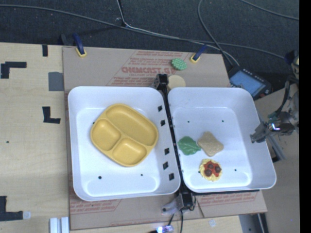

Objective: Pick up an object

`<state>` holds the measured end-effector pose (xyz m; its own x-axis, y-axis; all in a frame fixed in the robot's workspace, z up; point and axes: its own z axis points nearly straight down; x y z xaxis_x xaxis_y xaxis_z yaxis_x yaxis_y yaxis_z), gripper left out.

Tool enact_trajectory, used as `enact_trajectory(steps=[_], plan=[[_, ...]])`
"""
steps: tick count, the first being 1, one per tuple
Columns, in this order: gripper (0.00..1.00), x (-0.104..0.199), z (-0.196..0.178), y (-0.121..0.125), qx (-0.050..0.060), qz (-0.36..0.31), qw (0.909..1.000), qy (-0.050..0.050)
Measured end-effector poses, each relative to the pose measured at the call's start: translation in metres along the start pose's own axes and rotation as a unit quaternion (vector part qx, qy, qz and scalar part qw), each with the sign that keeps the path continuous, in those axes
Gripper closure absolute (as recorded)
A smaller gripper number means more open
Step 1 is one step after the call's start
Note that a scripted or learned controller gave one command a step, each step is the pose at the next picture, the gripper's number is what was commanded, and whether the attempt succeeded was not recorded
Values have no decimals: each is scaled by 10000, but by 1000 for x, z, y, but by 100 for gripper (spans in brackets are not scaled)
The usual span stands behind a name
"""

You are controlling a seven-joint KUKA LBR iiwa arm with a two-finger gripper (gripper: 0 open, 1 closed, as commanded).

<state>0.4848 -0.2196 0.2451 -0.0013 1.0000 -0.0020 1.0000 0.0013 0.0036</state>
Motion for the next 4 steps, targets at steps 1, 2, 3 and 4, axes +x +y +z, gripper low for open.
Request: enact_trajectory(steps=[1,2,3,4], plan=[[100,0,-45,1,-1,-2,10000,-1],[100,61,-32,6,26,-24,10000,15],[100,112,-34,15,20,-21,10000,10],[100,162,-15,17,28,-21,10000,13]])
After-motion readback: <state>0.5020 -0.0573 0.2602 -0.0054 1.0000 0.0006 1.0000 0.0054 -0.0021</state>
